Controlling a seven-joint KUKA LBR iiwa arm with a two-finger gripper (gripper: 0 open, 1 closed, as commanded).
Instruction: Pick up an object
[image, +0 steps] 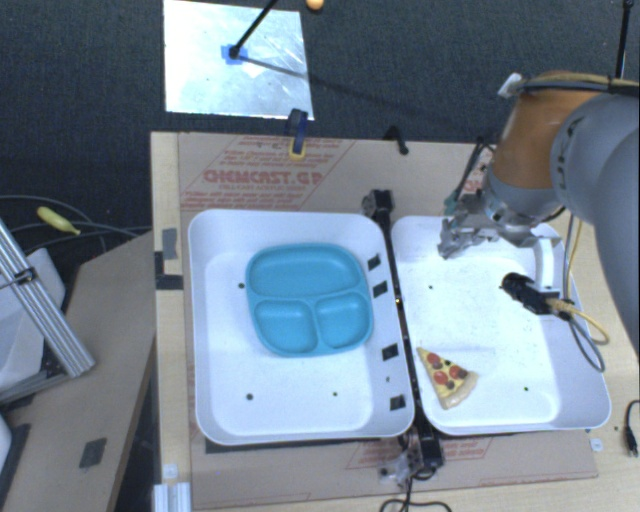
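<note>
Gripper (458, 240) hangs over the right bin's (575, 400) far corner — whether it's parted I cannot tell. Well away, near the front edge, lies the pizza slice (446, 375) — light, flat, probably rigid plastic; best pinched across its crust.

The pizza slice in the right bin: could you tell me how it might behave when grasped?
The pizza slice looks like a flat, rigid toy, so probably light. Lying flat, it likely won't roll, but may slide on the smooth right bin.
</note>
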